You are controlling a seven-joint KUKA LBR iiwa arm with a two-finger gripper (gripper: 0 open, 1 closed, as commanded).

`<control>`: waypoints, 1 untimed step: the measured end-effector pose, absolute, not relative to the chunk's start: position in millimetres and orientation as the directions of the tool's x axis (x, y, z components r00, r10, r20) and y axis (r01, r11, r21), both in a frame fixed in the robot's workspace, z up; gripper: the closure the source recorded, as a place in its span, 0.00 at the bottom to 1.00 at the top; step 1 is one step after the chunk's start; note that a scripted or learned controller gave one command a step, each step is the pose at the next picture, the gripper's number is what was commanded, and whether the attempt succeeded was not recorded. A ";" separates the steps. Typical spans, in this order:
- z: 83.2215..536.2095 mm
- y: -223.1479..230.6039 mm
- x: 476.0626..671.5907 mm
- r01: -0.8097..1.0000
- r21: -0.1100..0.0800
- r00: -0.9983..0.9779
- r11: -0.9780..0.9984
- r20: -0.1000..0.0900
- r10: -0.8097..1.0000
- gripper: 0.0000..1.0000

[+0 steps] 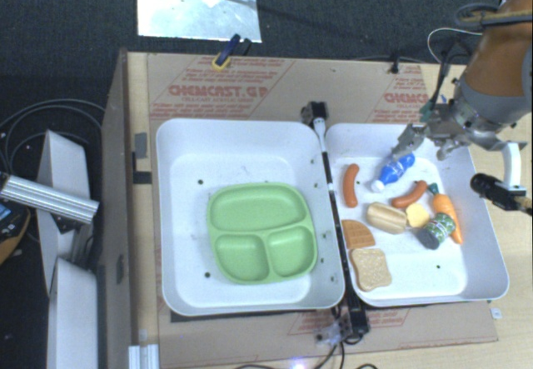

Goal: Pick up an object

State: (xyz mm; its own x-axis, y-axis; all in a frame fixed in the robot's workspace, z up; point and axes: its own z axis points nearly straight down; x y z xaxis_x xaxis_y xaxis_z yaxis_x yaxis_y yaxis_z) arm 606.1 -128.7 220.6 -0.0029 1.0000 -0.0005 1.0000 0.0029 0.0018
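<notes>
The right white bin (483, 276) holds several toy foods. Among them are a blue bottle (393, 170), a red sausage (351, 184), a second sausage (410, 193), a hot dog bun (386, 216), a carrot (445, 207), a yellow block (416, 216), a dark green piece (433, 234), a bread slice (371, 267) and a brown slice (358, 234). My gripper (425, 145) hovers at the bin's far right, just above and behind the blue bottle. It is open, and nothing lies between its fingers.
A green divided plate (261, 231) lies in the left white bin (179, 192). A ridge (329, 192) separates the two bins. Cardboard (216, 84) lines the bench under them. Cables and a metal bar (50, 196) sit off to the left.
</notes>
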 end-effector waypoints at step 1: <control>120.8 -117.2 582.5 1.000 -0.004 -0.002 0.002 0.001 1.000 0.00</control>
